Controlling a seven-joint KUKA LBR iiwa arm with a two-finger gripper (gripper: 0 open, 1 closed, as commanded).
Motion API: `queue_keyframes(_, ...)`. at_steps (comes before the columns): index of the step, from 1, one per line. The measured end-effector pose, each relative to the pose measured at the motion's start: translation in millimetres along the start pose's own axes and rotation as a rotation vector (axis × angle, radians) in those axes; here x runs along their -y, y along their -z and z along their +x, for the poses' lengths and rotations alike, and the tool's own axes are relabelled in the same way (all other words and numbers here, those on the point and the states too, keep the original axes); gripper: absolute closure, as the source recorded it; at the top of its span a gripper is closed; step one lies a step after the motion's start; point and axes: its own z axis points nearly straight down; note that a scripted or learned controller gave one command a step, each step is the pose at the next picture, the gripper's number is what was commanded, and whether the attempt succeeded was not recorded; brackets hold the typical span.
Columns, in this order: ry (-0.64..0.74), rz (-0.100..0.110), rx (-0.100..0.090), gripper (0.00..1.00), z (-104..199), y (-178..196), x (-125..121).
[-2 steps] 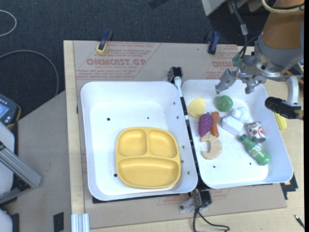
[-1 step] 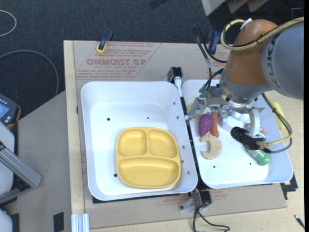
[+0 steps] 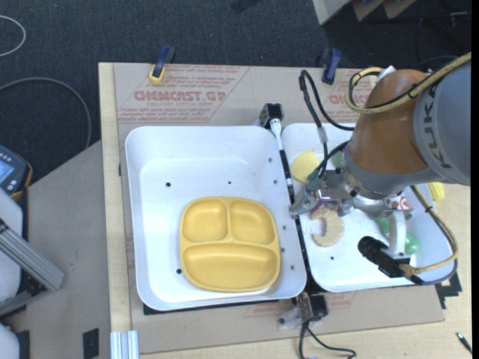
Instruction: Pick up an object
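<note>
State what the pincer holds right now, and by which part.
Cannot be told: the pincer is low in the right bin, just above a tan round object, its tips hidden by the wrist.

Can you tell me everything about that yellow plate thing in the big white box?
The yellow tray looks like smooth plastic, a rounded rectangle with three sections: two smaller ones on the far side and one long one nearer the camera. All three look bare. It lies flat, right side up and slightly turned, on the floor of the left white bin, toward its near right corner. Nothing but the bin floor touches it; the arm is over the other bin.
</note>
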Motion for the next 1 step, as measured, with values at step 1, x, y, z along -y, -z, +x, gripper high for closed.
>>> queue_keyframes(1,-0.002,-0.003,0.001,0.0,-10.0,0.0,27.8)
